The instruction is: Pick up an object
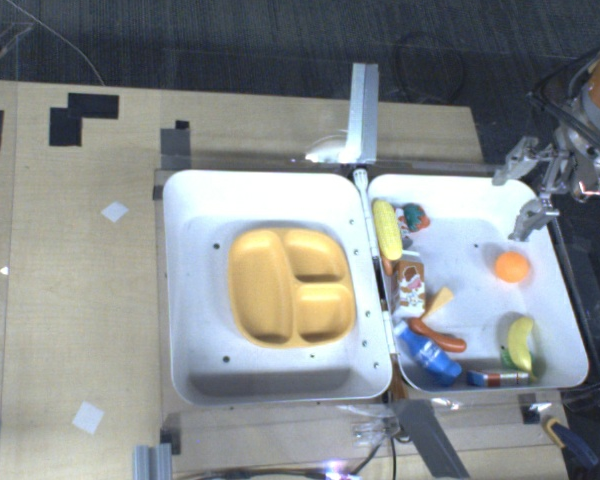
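The right bin [470, 223] holds several toy foods. A yellow corn cob [386, 230] lies along its left wall, with a small carton [408, 285] below it and a red and green piece [413, 216] beside it. An orange ball [512, 267] sits toward the right. A banana [520, 343] lies at the lower right, above a red marker [498, 377]. A sausage [440, 338] rests over a blue object [428, 357]. My gripper [525, 190] hangs at the bin's upper right corner, above and right of the ball, its fingers spread open with nothing between them.
The left bin [195, 268] holds a yellow divided tray [288, 286]. A metal post [363, 113] stands behind the wall between the bins. Wooden bench surface stretches to the left.
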### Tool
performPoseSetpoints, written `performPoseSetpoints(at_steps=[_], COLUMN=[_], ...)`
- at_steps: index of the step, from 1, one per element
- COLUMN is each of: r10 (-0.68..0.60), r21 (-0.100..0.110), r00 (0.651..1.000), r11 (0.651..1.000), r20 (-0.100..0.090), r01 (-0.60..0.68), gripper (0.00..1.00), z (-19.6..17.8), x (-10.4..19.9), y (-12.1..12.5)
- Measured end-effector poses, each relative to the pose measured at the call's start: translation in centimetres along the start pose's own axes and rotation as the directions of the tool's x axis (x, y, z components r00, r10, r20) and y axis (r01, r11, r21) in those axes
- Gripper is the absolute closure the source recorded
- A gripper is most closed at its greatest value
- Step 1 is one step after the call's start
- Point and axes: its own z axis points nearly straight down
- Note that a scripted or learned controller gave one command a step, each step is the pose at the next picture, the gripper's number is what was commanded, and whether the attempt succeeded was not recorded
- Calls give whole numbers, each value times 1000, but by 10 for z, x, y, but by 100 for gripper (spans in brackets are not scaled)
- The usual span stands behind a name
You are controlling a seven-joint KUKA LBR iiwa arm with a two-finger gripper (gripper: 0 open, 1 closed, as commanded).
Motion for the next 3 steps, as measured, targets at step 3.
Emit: performPoseSetpoints(at_steps=[3], r10=[605], r21=[-2], r00=[797], r11=[797], r20=[2], r01=[-605], gripper=[0], z=[187], x=[16], y=[31])
